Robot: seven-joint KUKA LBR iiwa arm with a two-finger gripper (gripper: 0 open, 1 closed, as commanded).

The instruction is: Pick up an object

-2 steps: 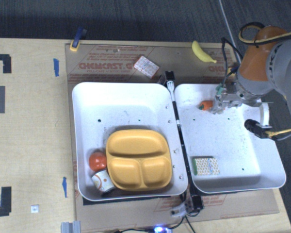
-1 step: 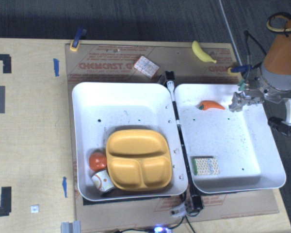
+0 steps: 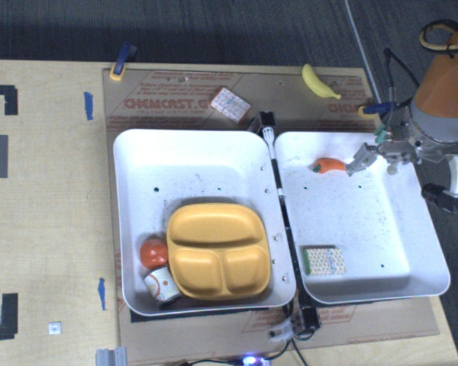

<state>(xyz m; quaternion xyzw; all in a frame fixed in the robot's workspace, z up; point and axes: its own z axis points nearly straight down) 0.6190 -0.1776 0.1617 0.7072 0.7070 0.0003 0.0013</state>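
Gripper (image 3: 374, 158): over right bin (image 3: 412, 277), far side; jaw state cannot be told.
Carrot (image 3: 330, 166): just left of gripper.
Yellow tray (image 3: 217, 248): left bin (image 3: 137, 158), near side.

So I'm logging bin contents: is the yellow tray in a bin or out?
In: the yellow tray lies flat inside the left bin, beside a red ball.

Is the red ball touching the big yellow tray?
Touching. The camera view shows the red ball pressed against the left edge of the yellow tray in the left bin, with no white floor visible between them.
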